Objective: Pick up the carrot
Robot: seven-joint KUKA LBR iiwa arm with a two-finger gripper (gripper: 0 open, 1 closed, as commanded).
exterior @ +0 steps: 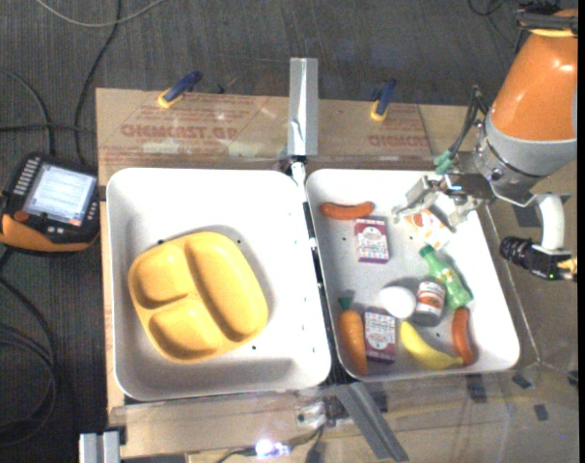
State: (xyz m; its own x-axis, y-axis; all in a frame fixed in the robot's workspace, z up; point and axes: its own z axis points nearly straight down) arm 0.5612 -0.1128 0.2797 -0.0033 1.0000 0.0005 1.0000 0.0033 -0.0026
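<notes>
- Carrot (351, 330) lies at the right bin's (503, 287) seven o'clock corner, well apart from the gripper (430, 196).
- Whether the gripper is open or closed, at the bin's one o'clock, I cannot tell.
- Beneath it sits a small packet (428, 226), partly hidden.
- Touching the carrot at three o'clock: a red box (379, 334), then a banana (428, 347).
- Left bin (128, 201) bears a yellow divided plate (198, 294).
</notes>
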